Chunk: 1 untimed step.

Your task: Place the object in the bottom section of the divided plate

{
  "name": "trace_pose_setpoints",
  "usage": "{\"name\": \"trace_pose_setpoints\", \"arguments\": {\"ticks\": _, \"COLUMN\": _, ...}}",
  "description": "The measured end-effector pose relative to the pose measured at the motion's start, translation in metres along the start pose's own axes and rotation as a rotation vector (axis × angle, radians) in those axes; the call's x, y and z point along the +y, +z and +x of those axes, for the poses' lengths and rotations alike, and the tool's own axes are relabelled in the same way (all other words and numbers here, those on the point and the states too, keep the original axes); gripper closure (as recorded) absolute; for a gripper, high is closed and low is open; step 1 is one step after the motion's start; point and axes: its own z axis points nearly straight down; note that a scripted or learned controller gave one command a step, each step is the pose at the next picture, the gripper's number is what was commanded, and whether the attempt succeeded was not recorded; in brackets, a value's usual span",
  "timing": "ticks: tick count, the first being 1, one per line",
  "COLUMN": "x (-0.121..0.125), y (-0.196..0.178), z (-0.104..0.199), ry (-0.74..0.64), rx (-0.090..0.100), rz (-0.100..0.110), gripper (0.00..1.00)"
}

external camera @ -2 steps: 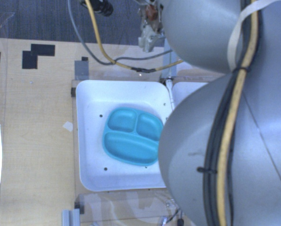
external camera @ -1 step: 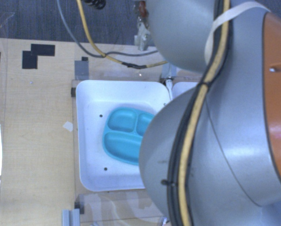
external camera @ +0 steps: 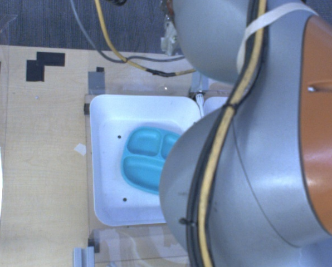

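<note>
Blue divided plate (external camera: pixel 146 166) lay in white bin (external camera: pixel 107 149), toward bin's right edge, partly hidden behind grey arm (external camera: pixel 249 149). Gripper state: could not tell. Object's location: could not tell. Risk: blocked view could hide miss or drop into wrong section.

We note the arm (external camera: pixel 255 149): bulky, rounded grey casings with a dull satin sheen. An orange band (external camera: pixel 322 132) wraps one segment at the frame's right. A yellowish cable (external camera: pixel 213 160) runs along a dark seam between housings (snug to the curve). A pale strap (external camera: pixel 266 18) crosses the upper casing.
</note>
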Motion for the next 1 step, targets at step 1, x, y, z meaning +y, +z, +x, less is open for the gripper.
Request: {"name": "trace_pose_setpoints", "arguments": {"ticks": 1, "x": 0.0004, "y": -0.0123, "z": 0.0004, "ry": -0.002, "rx": 0.003, "rz": 0.002, "gripper": 1.0}}
